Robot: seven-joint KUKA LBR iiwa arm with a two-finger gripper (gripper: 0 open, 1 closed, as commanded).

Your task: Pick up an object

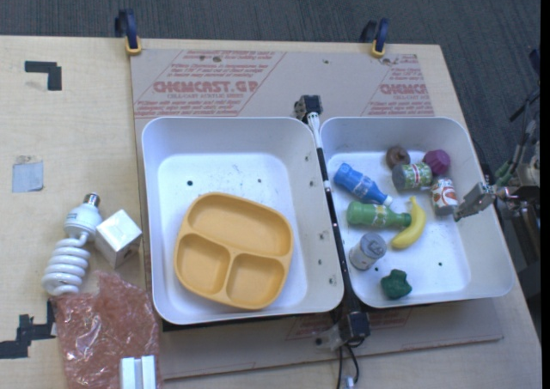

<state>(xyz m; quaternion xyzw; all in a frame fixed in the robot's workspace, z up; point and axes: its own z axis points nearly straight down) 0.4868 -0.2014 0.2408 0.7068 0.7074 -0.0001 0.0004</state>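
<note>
Right bin (481,280): banana (411,225) lengthwise near-vertical, curving toward green bottle (376,215).

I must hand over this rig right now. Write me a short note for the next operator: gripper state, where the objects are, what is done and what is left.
Gripper: at the right edge of the right bin, close to the small red and white can; nothing visibly held.
Right bin objects: blue bottle, green bottle, banana, grey can, green toy, green-label can, brown piece, purple piece.
Left bin: yellow divided tray.
Done: no object picked up.
Left: grasp one object and lift it.
</note>
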